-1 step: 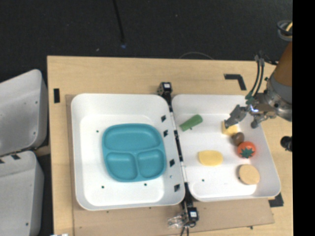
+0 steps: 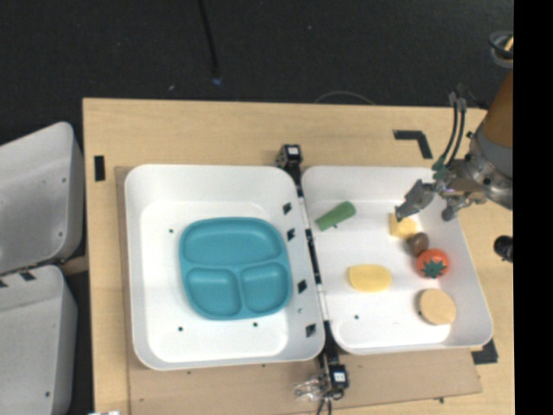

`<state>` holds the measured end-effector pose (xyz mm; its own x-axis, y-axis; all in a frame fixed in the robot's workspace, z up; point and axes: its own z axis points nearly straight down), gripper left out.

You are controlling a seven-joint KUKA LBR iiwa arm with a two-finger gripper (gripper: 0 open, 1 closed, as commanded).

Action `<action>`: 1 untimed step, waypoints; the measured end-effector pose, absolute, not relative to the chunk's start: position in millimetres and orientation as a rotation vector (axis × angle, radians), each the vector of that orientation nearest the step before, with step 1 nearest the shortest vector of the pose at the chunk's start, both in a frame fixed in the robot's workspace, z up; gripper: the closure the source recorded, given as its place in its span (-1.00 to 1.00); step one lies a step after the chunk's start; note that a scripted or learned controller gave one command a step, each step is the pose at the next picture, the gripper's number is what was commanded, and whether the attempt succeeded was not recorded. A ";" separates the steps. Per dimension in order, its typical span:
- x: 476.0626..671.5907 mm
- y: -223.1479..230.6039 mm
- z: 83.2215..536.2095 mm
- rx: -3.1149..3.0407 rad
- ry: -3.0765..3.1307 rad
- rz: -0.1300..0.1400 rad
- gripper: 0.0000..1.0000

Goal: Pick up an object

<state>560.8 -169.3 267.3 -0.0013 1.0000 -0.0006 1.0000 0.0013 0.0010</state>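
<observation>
White plastic, two shallow bins side by side on a pale wood bench; the right bin (image 2: 484,331) is the landmark for all that follows. Step in hand, by my reading: the approach — nothing is lifted yet. The gripper (image 2: 429,199) hovers over the right bin's upper right part, its two fingers spread apart with nothing between them. Just below it lies a small yellow block (image 2: 401,226), the likeliest pick, with a brown ball (image 2: 417,241) touching or nearly touching its lower right corner. Further contents of the right bin: a red tomato-like piece (image 2: 432,264) under the ball, a tan round biscuit (image 2: 436,307) near the lower right corner, a yellow oval (image 2: 369,277) at centre, a green stick (image 2: 334,215) at upper left. The next move calls for a short descent centred on the block, clear of the ball. Arm pose: it enters from beyond the bin's right wall, wrist tilted inward — cables trailing above. Left of the right bin, the other bin (image 2: 147,335) holds a teal divided tray (image 2: 233,264).
</observation>
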 end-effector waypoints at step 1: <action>564.7 -161.5 214.7 2.221 2.223 -0.005 -1.00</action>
